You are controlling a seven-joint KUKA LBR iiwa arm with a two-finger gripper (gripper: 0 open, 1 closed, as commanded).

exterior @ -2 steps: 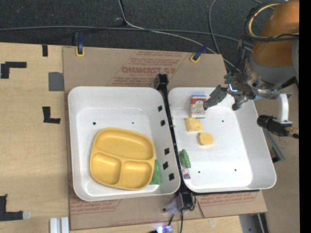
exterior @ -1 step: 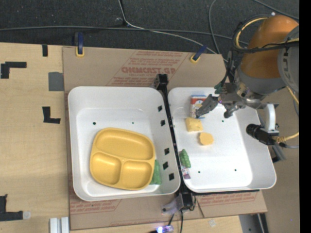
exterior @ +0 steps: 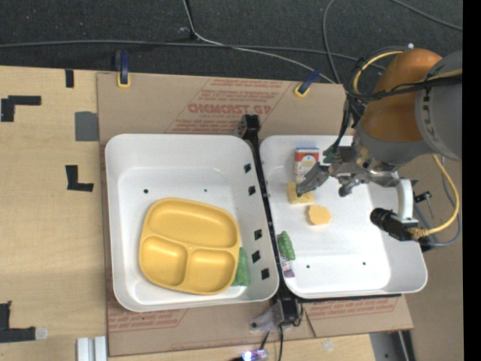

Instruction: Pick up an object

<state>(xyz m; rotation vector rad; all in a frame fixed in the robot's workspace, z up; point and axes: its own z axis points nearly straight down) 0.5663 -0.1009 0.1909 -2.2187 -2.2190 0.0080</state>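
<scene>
The small yellow wedge-shaped block lies in the right white bin, its long axis slanting toward the far wall. My hand hovers just above it, fingers spread, pinching nothing. A round yellow piece sits nearby.

A brown cardboard sheet with red printing covers a pale wooden bench. Above the sheet lies dark carpet-like flooring crossed by black cables. Two yellow-and-blue clamps grip the sheet's far edge.
</scene>
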